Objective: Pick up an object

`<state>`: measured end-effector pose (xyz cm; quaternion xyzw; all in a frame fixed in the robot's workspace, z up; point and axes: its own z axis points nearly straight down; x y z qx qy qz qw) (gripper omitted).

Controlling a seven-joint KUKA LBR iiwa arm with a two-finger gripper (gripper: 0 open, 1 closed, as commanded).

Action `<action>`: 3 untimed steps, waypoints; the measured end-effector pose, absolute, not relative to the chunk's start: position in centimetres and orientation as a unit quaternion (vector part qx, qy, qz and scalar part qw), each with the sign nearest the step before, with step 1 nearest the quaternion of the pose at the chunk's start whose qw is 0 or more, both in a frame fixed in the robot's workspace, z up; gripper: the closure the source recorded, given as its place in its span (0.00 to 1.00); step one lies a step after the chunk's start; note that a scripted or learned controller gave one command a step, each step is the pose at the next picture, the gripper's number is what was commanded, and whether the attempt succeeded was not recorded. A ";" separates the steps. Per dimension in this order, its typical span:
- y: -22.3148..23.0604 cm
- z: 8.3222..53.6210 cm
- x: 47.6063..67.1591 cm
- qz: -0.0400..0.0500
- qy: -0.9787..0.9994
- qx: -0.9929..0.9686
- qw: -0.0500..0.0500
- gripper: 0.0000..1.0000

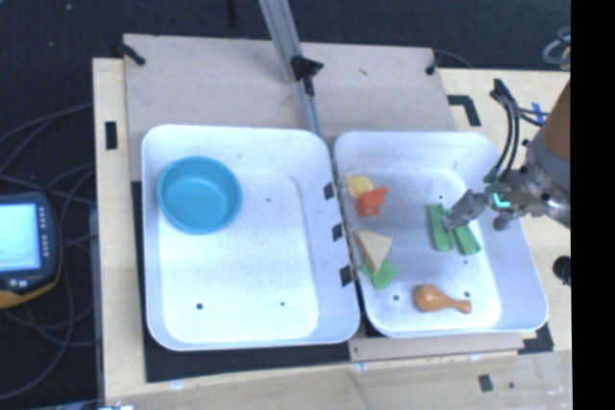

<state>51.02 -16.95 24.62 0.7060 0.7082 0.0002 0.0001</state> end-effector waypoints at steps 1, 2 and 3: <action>-16.9 24.6 51.0 0.000 0.708 0.706 0.000 0.00; -16.5 20.2 50.9 -0.002 0.707 0.707 -0.001 0.00; -16.6 14.5 51.8 -0.002 0.707 0.707 -0.002 0.00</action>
